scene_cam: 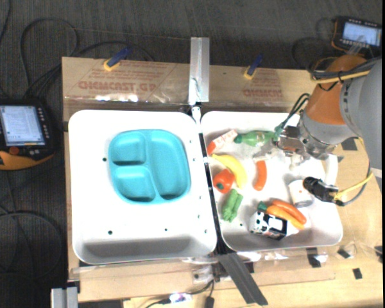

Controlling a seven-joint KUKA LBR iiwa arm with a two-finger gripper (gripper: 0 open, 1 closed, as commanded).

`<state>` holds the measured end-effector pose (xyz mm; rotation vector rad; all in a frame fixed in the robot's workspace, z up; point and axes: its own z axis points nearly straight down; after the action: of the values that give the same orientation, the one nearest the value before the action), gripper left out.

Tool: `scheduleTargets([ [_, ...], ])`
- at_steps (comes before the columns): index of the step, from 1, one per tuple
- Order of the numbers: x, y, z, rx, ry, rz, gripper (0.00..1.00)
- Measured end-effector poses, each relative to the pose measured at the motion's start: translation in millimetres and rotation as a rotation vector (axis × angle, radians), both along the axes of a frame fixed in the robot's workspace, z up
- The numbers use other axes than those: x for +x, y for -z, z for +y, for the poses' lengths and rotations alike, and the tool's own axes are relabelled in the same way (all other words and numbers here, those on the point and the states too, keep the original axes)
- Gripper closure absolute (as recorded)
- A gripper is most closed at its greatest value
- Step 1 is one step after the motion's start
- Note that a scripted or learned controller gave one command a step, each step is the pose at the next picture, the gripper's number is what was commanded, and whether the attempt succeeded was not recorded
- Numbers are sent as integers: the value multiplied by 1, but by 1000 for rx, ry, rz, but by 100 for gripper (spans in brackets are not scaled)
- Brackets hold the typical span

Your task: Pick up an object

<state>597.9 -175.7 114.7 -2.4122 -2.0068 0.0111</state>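
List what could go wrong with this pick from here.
The gripper sits by the green bottle-shaped toy, close to the right white bin's back wall: it may only nudge it. The yellow banana, red tomato and small orange carrot lie close together, so neighbours could shift.

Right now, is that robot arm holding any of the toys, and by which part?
It cannot be told. The pincer sits low in the right bin, close to the green toy, but the view does not show anything between its fingers.
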Motion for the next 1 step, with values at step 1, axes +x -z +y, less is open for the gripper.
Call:
scheduleTargets([
  [1, -20, -44, -29, 2, 35, 0, 0],
])
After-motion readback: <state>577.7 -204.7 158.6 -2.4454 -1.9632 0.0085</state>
